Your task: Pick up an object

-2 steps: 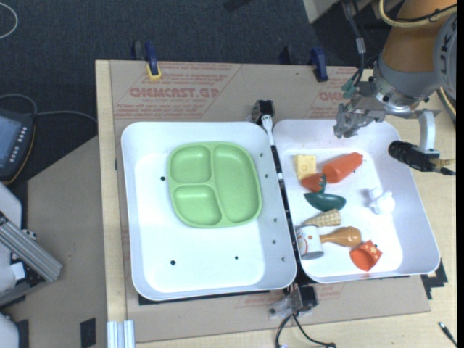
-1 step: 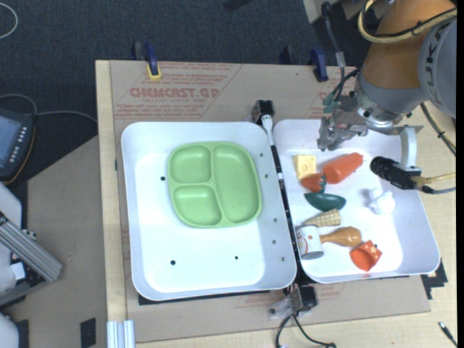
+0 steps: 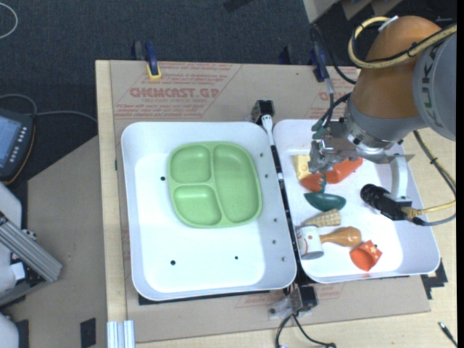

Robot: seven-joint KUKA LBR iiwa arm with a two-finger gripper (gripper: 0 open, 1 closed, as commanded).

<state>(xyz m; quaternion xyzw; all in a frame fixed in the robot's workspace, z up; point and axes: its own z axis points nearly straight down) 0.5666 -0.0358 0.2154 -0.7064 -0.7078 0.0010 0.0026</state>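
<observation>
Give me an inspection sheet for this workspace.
Surface: cardboard-topped bench with a left bin and a right bin, both white.
Job's things: in the right bin, an orange toy, dark green toy, corn cob, brown drumstick, white cup, red toy.
Clutter: green divided plate in the left bin.
Grippers: hand low over the right bin's far side, close by the orange toy.
Cables: wires at the bench's front edge.
Surroundings: dark carpet; screen device on the left.

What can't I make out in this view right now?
All in the camera view:
1. Whether the gripper holds anything: its own body covers the contact.
2. Left end of the orange toy: hidden under the gripper.
3. Right part of the yellow toy: hidden by the gripper.
4. Far corner of the right bin: covered by the arm.
</observation>
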